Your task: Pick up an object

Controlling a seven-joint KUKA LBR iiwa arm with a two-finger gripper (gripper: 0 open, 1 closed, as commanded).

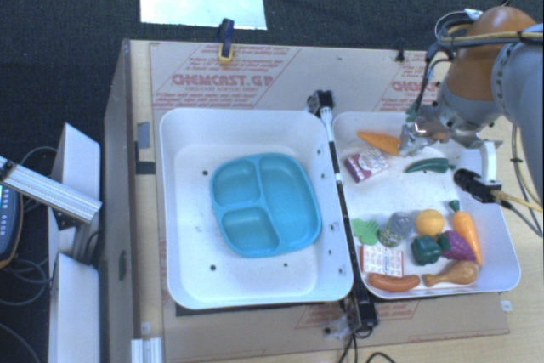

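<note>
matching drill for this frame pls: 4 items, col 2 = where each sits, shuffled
Column 1:
1. blue tray
2. hot dog
3. drumstick
4. carrot

Column 2:
A. right bin, top edge, by the pincer
B. right bin, bottom right corner
C. left bin, middle
D. right bin, bottom edge, left of the drumstick

Pairs: 1-C, 2-D, 3-B, 4-A
</note>
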